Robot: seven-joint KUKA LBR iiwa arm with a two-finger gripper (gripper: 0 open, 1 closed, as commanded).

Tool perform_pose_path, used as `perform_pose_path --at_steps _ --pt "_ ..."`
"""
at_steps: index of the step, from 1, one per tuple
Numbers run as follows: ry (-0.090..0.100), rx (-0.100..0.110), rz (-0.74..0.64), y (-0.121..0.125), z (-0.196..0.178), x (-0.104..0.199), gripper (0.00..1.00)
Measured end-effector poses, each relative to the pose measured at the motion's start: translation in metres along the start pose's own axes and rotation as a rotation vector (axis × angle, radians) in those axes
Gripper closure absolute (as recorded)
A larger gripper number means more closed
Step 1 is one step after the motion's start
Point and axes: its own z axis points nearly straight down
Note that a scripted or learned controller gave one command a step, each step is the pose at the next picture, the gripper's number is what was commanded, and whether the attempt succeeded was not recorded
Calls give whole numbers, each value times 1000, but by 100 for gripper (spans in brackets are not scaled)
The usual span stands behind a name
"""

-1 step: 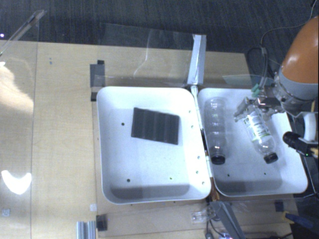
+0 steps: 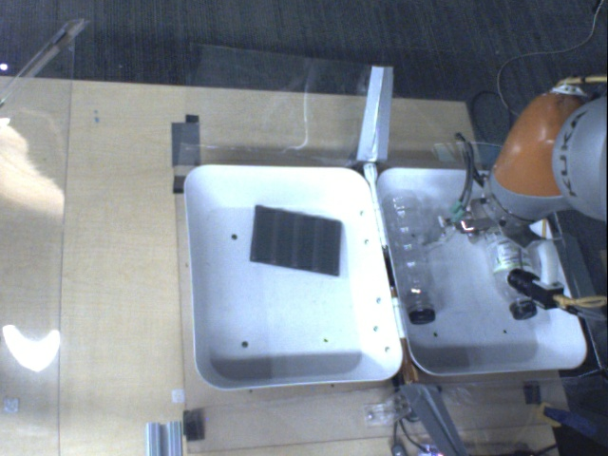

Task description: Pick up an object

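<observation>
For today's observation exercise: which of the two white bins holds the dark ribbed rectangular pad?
The left bin: the dark pad lies flat in it. The right bin, under the arm, holds small clear and black items instead.

The shallow white left bin lies open around a flat dark ribbed rectangular pad; the grey arm crowds the right bin.

Glossy white bins, matt ribbed dark pad, perhaps rubber

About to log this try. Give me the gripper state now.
Gripper: low over the right bin, under the arm's wrist; open or shut cannot be told, and no object shows between its fingers.
</observation>
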Motion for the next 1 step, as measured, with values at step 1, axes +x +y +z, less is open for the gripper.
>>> perform_pose_path --at_steps 1 --pt "-18 -1 -33 31 -3 8 0"
